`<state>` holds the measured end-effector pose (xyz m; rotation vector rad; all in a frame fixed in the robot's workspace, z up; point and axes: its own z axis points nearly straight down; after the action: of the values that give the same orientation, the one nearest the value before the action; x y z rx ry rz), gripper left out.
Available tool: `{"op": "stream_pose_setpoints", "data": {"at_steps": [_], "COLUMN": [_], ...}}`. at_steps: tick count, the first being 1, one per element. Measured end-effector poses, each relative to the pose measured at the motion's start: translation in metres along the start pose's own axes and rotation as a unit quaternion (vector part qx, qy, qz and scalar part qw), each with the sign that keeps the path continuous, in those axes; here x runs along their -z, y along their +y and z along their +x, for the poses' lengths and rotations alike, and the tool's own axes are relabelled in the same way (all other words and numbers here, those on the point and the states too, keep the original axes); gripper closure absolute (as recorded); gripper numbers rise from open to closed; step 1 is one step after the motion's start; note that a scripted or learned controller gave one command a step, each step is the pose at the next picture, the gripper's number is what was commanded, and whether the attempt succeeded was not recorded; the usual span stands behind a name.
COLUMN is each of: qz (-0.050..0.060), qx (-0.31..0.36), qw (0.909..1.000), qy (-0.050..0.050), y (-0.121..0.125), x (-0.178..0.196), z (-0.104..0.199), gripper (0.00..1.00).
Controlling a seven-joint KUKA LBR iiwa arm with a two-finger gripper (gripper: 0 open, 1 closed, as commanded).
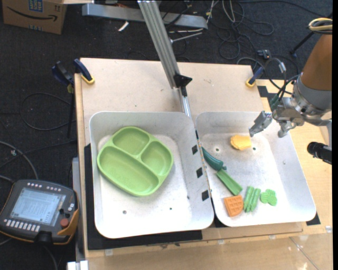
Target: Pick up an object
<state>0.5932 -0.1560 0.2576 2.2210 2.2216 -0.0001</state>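
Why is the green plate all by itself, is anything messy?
Nothing looks spilled or broken. The green divided plastic plate lies flat in the left white bin; the toy foods, like the yellow piece, lie loosely in the right white bin.

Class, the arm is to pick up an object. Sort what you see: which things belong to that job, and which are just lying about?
Belongs to the job: gripper, yellow piece, dark green piece, orange piece, green beans, right bin.

Lying about: green divided plate, pendant, cardboard box.
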Motion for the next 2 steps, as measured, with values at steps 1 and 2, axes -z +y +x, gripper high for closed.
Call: {"op": "stream_pose_setpoints", "data": {"at_steps": [1, 2], "qz": [0.003, 0.001], "qx": [0.001, 0.003], "qw": [1.0, 1.0], "qy": [0.0, 0.001], "y": [0.048, 0.078], "x": [-0.12, -0.165], "z": [-0.022, 0.021], "gripper": [0.0, 0.0]}}
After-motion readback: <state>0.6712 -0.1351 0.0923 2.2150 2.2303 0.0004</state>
